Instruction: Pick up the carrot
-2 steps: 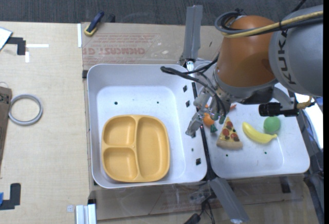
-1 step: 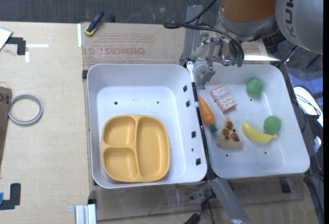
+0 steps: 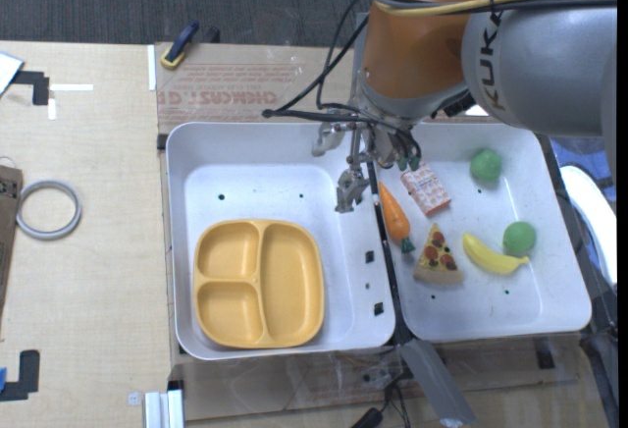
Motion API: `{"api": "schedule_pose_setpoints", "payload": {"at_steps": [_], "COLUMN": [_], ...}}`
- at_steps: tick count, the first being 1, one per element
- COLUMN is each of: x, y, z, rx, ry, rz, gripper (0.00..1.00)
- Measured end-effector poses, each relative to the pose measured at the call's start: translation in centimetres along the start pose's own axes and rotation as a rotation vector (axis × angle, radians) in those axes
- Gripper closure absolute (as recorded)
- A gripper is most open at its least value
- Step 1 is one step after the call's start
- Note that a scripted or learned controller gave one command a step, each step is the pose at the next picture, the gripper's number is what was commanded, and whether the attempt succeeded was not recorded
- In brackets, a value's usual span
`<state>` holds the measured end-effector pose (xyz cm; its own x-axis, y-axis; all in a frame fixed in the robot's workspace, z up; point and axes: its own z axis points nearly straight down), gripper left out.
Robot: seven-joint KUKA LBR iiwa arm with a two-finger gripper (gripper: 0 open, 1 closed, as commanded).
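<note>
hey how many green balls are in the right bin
2. One green ball sits near the bin's far right corner; the other green ball lies nearer the camera, touching the banana. The arm covers part of the bin, so another could be hidden.

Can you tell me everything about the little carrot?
The carrot is a small toy, smooth like plastic, bright orange with a dark green stub at its lower end. It lies flat and slanted in the right bin, hard against that bin's left wall, narrow tip up toward the tool and green end down. The tool hangs just above and left of its tip; I cannot tell whether they touch. The pizza slice lies close beside its green end, and the red and white packet lies to its upper right.
</note>
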<state>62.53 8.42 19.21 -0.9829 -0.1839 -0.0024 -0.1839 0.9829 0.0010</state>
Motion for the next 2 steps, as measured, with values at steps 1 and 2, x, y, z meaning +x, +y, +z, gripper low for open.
{"api": "schedule_pose_setpoints", "payload": {"at_steps": [1,2], "x": [-3.9,-2.4], "y": [1.8,2.0], "z": [-8.7,9.4], "rx": [0.0,-0.001], "ry": [-0.005,-0.002], "rz": [-0.257,-0.232], "gripper": [0.0,0.0]}}
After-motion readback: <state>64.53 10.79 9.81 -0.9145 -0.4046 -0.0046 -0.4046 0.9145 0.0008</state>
